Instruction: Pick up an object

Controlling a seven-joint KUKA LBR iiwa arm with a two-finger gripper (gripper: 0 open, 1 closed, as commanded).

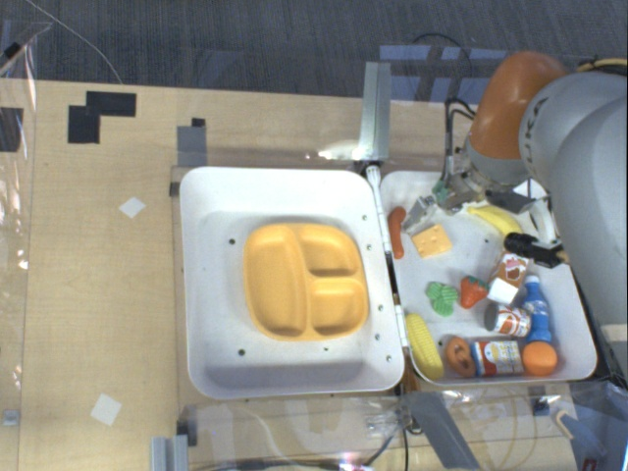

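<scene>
Honestly, whether the gripper (439,200) is spread or closed can't be made out at this slant, and nothing is seen held in it. It's hanging low over the back-left part of the right bin (579,307), with the grey arm (579,155) and its orange band (510,91) coming in from the right.

Closest candidate looks like the cheese wedge (431,240), lying just toward the camera from the gripper and a touch left. It's flat and squarish, so no real long axis to line up with. The red sausage (395,234) is found to the left, running front to back along the bin's left wall. The banana (497,222) lies to the right, slanted, partly tucked under the arm.

Further forward it gets crowded: a green veggie (442,296), a strawberry (474,290), a corn cob (423,344) against the front-left corner, a sauce bottle (488,357), an orange (540,358) and a blue bottle (535,307) are all packed near each other. The wall could probably get clipped if the sausage is tried.

The left bin (211,263) has a yellow divided plate (306,280) sitting in it, well apart from the action
</scene>
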